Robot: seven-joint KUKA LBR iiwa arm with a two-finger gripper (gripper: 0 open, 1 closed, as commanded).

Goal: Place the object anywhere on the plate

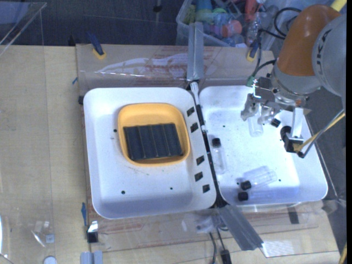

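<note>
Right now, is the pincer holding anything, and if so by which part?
It cannot be told. The pincer hangs over the right bin, with something clear and blurred at its tips. Two clear vials lie below.

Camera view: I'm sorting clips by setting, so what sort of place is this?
Likely a robot lab: a robot arm over two white bins on a bench, a yellow plate, a tub of toys.

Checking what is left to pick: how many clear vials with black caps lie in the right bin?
2. One vial lies by the divider at the right bin's left edge; the other vial lies near its front. The arm may hide more.
</note>
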